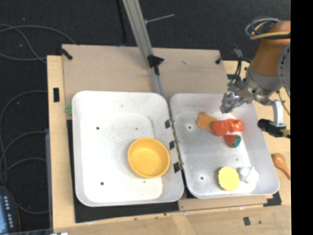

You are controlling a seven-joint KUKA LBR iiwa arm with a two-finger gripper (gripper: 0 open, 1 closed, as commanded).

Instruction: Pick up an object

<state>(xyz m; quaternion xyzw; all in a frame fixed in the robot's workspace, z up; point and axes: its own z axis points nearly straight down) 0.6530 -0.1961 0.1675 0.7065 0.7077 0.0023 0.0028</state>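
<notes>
A cluster of toys, an orange wedge (206,121), a red piece (227,127) and a small green-and-red piece (233,141), is seen in the right bin (205,180). The gripper (229,103) is poised just above and beside them, nothing visibly held; whether it is open cannot be told. A yellow disc (228,178) lies near the bin's front, touching a white object (248,175). A yellow bowl (148,157) is seated in the left bin (102,131).

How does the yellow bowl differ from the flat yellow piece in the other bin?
The yellow bowl sits in the left bin; the yellow disc lies in the right bin. The bowl is clearly larger than the disc. The bowl is deep and open upward, while the disc looks flat. The bowl stands alone; the disc lies against a small white object. Both are yellow and round.
</notes>
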